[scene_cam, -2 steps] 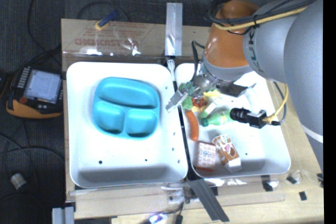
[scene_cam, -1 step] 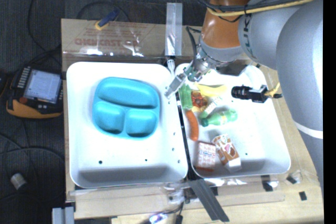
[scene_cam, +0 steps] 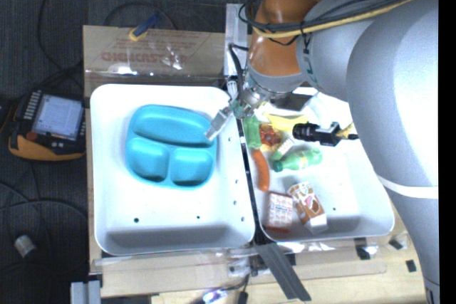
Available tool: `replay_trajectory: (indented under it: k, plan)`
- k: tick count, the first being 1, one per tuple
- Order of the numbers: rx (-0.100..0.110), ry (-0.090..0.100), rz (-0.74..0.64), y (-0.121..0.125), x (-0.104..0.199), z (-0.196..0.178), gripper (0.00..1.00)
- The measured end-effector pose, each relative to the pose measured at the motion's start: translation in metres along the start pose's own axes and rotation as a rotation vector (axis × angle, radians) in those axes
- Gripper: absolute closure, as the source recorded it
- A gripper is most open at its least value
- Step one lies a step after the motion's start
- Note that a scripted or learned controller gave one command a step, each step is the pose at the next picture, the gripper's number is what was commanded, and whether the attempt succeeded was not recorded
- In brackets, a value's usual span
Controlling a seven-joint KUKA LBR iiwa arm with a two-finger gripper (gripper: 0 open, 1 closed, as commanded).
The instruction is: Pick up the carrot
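The carrot (scene_cam: 261, 171) lies along the right bin's (scene_cam: 356, 217) left wall. The gripper (scene_cam: 226, 117) hovers over the left bin's (scene_cam: 114, 224) right edge; its grip state is unclear.

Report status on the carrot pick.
Claw over the left bin's right edge, empty. Carrot lying in right bin by the divider. Green bottle and snack packs crowd it.

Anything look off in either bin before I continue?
Yes: the hand hangs over the blue divided plastic tray in the left white bin, while the orange carrot lies in the cluttered right white bin.
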State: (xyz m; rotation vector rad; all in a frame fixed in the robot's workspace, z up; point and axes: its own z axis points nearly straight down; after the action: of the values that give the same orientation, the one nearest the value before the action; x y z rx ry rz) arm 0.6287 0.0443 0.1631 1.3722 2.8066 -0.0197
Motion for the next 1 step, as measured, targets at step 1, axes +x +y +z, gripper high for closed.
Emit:
replay_trajectory:
  k: [1]
  plan:
    - [-0.001, -0.013, -0.013, 0.0043, -0.0023, 0.0123, 0.00]
